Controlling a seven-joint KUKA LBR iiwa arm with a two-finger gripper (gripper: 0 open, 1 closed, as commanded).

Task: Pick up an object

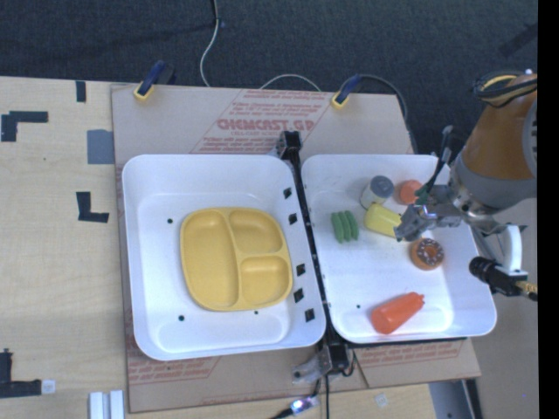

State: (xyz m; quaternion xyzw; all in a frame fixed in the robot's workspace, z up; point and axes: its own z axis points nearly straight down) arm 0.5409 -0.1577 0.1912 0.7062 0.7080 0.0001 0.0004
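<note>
Fingertips of my gripper (410, 228) hang low over the right bin (349, 317), at its right-hand part, and from this slanted look down I cannot tell how the tips stand or whether anything sits between them. They look to be against the right end of a yellow block (381, 220) — touching or just above it, I cannot say which. Just below and right of the tips lies a sprinkled doughnut (428, 253), very near them. An orange round piece (408, 190) sits just up from my wrist, with a small grey cylinder (380, 186) beside it to the left, close above the yellow block. Left of the yellow block, a little apart, lies a green ridged piece (344, 225). Toward the bin's near edge, well away from my tips, an orange carrot-like object (397, 312) rests at a slant.

Across the black divider (301, 234), the left bin (148, 321) holds a yellow compartment plate (234, 257) — lying flat near its middle. Both bins rest on a cardboard sheet (262, 120).
</note>
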